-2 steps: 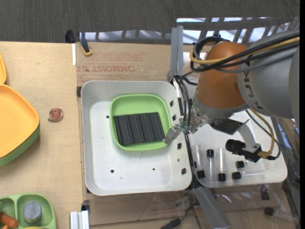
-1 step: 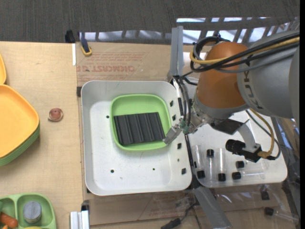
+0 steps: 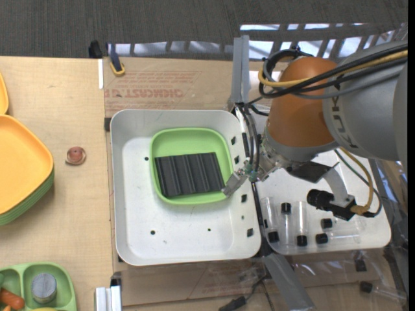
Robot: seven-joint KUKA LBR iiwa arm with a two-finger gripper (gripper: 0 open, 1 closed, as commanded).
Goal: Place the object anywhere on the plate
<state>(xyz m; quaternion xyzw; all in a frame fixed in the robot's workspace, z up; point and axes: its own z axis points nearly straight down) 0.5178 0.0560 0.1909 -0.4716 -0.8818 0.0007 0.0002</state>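
Currently, dark ridged object [image 3: 188, 175] lies on green plate [image 3: 167, 144]. Gripper [image 3: 235, 183] touches its right edge. Grip state: cannot tell.

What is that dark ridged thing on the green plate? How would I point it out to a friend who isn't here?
Find the left white bin; a green plate sits in its upper half. On that plate lies a dark grey slab, rectangular, with lengthwise ridges. It is the one dark, flat item in that bin, and the gripper sits just at its right edge.
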